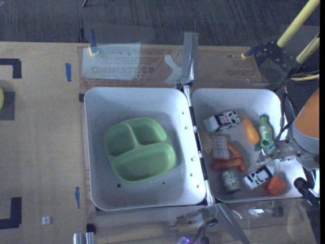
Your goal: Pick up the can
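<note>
The can stands near the right bin's front wall, label unreadable — the gripper hovers beyond it, finger state hidden — cannot tell.

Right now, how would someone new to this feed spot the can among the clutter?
Look in the right-hand white bin, along its near edge. The small dark green-labelled can stands there just below the red-orange carrot-like pieces and left of the black-and-white carton. It is the only round, cylindrical item with a flat top.
</note>
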{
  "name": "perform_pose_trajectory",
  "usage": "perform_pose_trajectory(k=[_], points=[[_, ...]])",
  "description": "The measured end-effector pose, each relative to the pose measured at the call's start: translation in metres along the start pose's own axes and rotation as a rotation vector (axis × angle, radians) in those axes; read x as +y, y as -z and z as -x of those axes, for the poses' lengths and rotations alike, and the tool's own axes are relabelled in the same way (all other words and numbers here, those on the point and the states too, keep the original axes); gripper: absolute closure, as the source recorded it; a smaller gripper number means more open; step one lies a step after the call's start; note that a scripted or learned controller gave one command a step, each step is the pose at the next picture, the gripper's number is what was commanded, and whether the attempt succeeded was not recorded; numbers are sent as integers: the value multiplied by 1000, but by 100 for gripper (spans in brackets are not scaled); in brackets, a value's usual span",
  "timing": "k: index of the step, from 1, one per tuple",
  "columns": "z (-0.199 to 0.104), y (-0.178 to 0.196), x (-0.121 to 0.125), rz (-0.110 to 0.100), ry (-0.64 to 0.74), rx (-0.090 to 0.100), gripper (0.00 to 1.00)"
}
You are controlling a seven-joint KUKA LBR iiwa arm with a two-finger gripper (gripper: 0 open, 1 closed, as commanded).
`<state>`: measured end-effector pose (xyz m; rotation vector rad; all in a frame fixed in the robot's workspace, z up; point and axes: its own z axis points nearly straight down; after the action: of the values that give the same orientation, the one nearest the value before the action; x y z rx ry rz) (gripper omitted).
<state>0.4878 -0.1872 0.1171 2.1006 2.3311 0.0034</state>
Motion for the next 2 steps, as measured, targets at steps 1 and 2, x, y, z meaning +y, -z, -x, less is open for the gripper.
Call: perform_pose_trajectory(k=[1,2], points=[[-68,82,0,-4,-97,1,100],[-68,82,-1,-4,-98,1,0]])
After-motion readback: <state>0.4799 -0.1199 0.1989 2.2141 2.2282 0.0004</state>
